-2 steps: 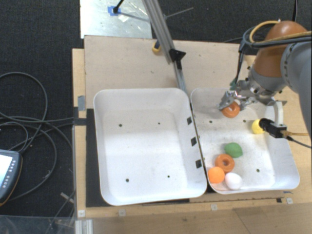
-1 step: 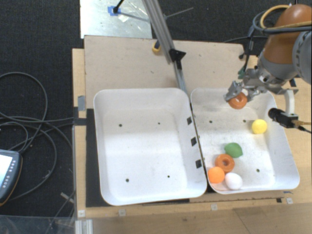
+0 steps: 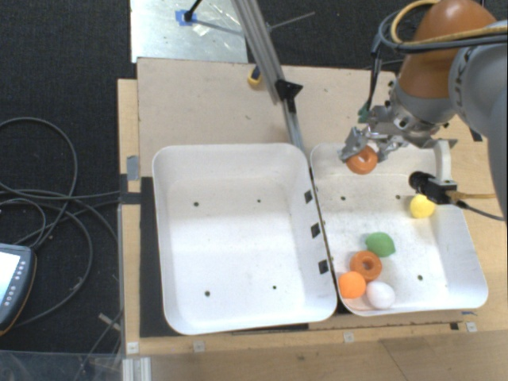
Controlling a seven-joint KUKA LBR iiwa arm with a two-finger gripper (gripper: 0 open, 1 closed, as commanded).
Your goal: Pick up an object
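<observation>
My gripper [image 3: 363,151] hangs over the far left corner of the right bin [image 3: 464,248], shut on an orange ring-shaped object [image 3: 363,161] that sits between its fingers, lifted above the bin floor. Lower in the same bin lie a green object [image 3: 380,244], an orange ring [image 3: 367,263], an orange ball [image 3: 352,284] and a white egg-shaped object [image 3: 380,295], clustered near the front left. A yellow object [image 3: 422,206] rests by the bin's right wall.
The left bin [image 3: 171,213] stands beside the right one, sharing a divider edge with black clips [image 3: 315,230]. A grey metal pole [image 3: 266,46] slants down to the bins' far junction. Cables lie on the floor at left.
</observation>
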